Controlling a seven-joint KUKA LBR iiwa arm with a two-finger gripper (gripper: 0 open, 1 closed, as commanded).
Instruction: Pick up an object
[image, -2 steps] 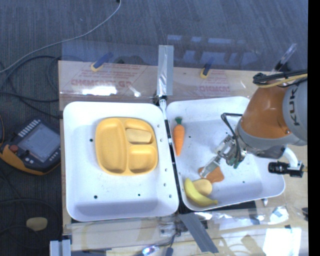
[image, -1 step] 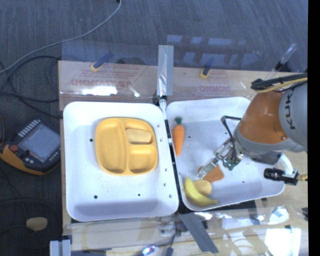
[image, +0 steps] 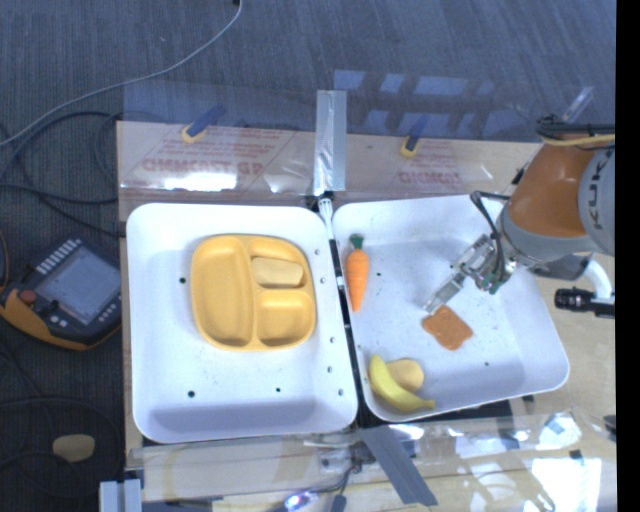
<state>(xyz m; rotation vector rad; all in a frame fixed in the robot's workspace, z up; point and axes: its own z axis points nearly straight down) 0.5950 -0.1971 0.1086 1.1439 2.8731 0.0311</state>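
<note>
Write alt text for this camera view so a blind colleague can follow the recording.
The gripper hangs low in the right bin, just above a flat brown cracker. A carrot and a banana lie further left in that bin. The left bin holds a yellow divided tray.

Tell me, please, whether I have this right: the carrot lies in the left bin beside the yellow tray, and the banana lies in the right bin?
Not quite: the camera view shows the carrot in the right bin, against its left wall. The yellow tray sits in the left bin, and the banana lies in the right bin.
</note>
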